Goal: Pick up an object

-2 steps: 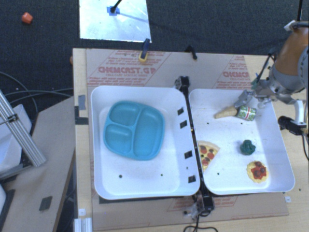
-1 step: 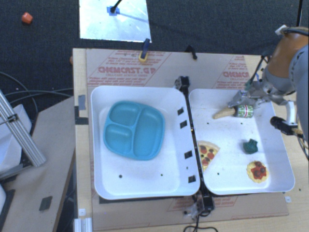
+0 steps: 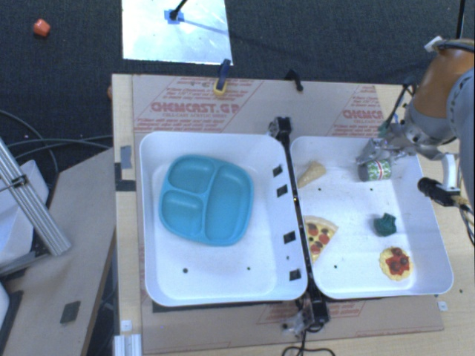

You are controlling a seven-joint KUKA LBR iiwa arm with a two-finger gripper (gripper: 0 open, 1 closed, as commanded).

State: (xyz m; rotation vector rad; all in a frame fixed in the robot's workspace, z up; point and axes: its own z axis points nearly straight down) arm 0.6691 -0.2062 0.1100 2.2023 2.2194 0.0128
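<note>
Where bins [image 3: 223, 143] sit: cardboard [image 3: 197, 106] (dark carpet [image 3: 67, 73]).

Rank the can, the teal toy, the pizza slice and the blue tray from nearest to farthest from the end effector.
From the end effector:
1. Can, right at it, right bin's far side.
2. Teal toy, right bin, toward the near side.
3. Pizza slice, by the divider.
4. Blue tray, left bin.

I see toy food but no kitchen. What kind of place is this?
Probably a robot test lab: a grey arm with an orange band reaches over two shallow white bins, one holding a blue divided plastic plate, the other a toy pizza slice.
</note>
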